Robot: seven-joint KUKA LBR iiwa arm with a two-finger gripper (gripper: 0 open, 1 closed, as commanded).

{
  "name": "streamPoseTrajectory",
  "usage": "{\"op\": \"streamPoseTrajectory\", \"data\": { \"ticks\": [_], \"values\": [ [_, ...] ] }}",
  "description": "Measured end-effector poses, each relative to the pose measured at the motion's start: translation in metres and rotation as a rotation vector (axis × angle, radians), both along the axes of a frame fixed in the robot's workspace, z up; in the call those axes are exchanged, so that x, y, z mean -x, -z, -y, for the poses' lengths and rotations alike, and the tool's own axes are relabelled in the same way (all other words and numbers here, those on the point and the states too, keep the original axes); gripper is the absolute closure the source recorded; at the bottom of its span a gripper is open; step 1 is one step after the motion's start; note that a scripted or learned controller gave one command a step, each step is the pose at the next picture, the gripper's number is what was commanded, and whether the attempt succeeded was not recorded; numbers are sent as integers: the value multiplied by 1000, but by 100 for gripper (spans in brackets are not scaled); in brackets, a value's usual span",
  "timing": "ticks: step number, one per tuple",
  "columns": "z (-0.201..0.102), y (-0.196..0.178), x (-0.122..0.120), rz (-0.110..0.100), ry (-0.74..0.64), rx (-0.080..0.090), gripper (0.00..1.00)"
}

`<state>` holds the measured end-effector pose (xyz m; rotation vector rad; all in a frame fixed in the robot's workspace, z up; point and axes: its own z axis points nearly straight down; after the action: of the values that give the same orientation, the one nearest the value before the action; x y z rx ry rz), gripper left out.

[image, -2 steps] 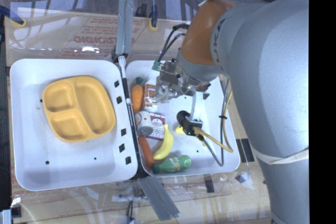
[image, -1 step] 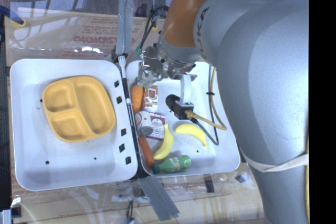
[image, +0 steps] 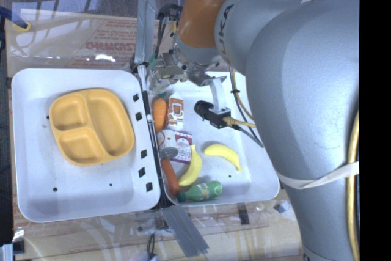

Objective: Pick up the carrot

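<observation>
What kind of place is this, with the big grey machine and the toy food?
Probably a robotics lab test bench: a grey arm reaches over two white bins, one holding a yellow divided plate, the other toy bananas and a carrot.

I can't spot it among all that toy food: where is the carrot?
The carrot lies in the right bin, against its left wall, just below the hand and beside a small carton.
</observation>
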<state>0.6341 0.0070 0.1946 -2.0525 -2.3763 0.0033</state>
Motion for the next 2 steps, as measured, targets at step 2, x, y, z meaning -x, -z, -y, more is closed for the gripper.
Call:
{"op": "streamPoseTrajectory", "data": {
  "ticks": [2],
  "values": [
    [-32, 5, 51, -6, -467, -2, 100]
  ]
}}
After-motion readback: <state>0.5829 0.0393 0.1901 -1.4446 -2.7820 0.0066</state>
